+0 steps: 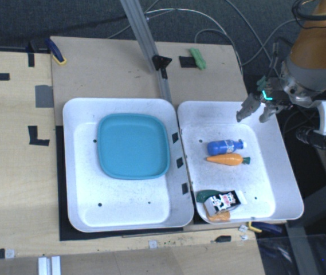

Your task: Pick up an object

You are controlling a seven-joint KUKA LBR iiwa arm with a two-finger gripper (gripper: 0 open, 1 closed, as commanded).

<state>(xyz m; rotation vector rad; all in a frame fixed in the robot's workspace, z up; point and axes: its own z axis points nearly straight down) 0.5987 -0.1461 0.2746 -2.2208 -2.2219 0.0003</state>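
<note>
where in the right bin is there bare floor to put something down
In the right bin, bare floor lies in the upper-left part above the blue bottle, and in a strip between the carrot and the packet. The middle and lower-left corner are crowded; the gripper hangs over the upper-right edge.

Two shallow white bins side by side, left bin (77, 153) and right bin (277, 171), on a tan bench (94, 67), grey slanted pole (142, 27) (clamped near the bins' upper join), green clip (197, 58), black tape marks (35, 135), cables (208, 22)
</note>
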